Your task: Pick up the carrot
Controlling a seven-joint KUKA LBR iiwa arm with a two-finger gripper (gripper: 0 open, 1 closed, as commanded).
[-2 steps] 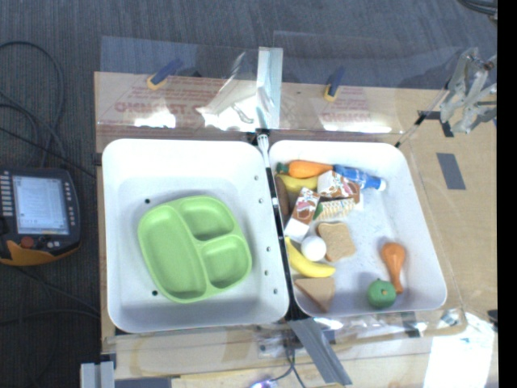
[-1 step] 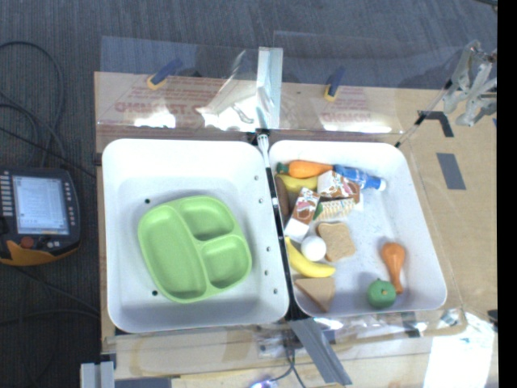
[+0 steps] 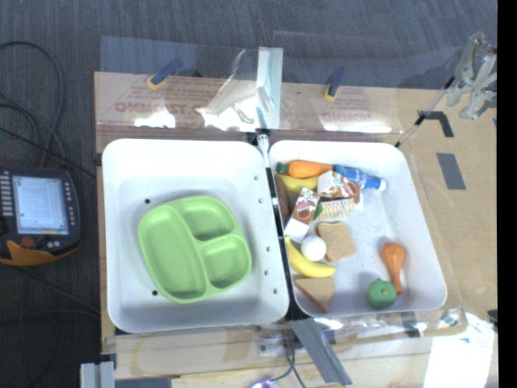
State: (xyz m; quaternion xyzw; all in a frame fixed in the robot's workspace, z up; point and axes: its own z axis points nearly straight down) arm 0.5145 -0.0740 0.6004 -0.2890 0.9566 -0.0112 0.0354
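The carrot [image 3: 309, 169] is orange with a small green top. It lies on its side at the back left corner of the right bin [image 3: 420, 217], against the divider wall. It touches a yellow banana piece [image 3: 297, 183] and a snack packet [image 3: 335, 191]. My gripper [image 3: 475, 79] shows as a pale shape at the far upper right. It is outside the bins, over the bench, well behind and to the right of the carrot. Nothing is visibly held in it.
The right bin also holds a blue-and-white bottle [image 3: 358, 177], a bread slice [image 3: 336, 240], a white egg [image 3: 313, 249], a banana [image 3: 309, 263], an orange drumstick [image 3: 393, 260] and a green apple [image 3: 382, 293]. A green divided plate [image 3: 194, 247] sits in the left bin [image 3: 121, 184].
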